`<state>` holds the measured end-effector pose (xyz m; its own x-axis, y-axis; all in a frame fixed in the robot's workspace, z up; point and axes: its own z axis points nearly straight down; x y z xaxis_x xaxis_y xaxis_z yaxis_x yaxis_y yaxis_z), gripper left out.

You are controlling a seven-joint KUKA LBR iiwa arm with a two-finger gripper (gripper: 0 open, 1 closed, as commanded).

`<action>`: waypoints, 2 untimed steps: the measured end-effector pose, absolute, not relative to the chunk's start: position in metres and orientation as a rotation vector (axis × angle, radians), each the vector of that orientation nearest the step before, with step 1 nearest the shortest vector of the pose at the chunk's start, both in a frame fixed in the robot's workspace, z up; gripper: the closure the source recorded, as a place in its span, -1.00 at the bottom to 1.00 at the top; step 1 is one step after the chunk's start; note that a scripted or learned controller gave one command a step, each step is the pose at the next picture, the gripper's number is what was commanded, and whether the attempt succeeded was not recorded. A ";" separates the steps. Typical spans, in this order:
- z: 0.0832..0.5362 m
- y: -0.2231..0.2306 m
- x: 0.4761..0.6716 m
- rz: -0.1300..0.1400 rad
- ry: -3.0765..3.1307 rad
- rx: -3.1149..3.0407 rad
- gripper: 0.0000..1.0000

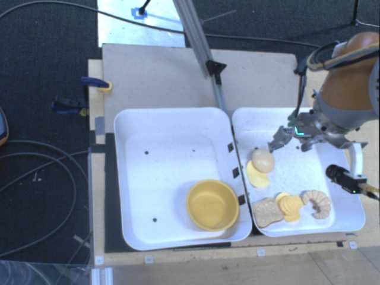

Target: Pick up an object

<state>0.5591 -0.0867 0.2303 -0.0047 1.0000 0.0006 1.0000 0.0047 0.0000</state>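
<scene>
My gripper (293,142) hangs over the back part of the right bin (344,218), its two dark fingers spread open with nothing between them. Just below and left of the left finger lies a beige egg-shaped object (262,160), apart from the fingers. A flat pale-yellow slice (256,176) rests against the egg's lower side. Near the bin's front edge lie a slice of toast (267,212), a ridged yellow piece (290,206) and a shrimp-shaped piece (316,202).
A yellow bowl (212,203) sits in the front right of the left bin (148,153). A slanted metal pole (196,28) crosses the bench behind the bins. A black cylindrical fitting (340,177) sticks out by the right bin's right wall.
</scene>
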 end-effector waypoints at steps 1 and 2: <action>0.230 -0.087 0.559 -0.001 -2.227 -2.216 -1.00; 0.188 -0.086 0.554 0.003 -2.221 -2.218 -1.00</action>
